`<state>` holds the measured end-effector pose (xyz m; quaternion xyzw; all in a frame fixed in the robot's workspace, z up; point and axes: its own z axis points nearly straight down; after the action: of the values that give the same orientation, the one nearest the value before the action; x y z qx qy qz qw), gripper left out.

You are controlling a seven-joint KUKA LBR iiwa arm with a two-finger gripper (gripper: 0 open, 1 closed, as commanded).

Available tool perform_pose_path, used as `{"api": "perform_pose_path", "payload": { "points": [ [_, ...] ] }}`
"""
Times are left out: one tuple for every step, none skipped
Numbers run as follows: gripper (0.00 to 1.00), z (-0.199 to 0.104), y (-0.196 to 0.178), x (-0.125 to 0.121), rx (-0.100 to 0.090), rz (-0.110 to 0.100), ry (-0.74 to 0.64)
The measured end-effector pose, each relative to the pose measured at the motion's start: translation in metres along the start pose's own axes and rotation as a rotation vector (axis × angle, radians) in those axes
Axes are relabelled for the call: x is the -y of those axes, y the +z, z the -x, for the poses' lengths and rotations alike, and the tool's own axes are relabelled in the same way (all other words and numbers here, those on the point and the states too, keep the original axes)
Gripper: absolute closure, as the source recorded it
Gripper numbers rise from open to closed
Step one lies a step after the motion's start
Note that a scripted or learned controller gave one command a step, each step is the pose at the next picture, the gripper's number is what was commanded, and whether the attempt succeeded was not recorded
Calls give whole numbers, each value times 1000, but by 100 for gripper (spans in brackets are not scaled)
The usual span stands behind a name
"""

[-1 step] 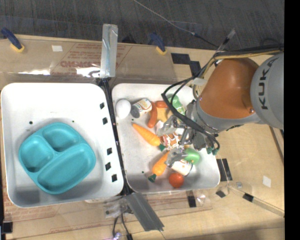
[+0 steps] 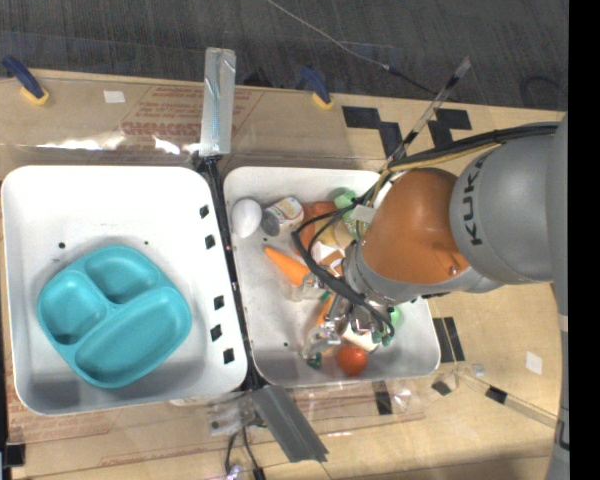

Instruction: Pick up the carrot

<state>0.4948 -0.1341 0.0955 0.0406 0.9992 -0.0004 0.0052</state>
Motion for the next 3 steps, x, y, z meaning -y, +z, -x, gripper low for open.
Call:
{"api": "perform_pose_path", "payload": {
  "points": [
    [0, -3, 4, -22, -12, 2, 38],
    [100, -1, -7, -23, -11, 1, 30],
    [100, -18, -192, -48, 3, -1, -101]
  ]
}}
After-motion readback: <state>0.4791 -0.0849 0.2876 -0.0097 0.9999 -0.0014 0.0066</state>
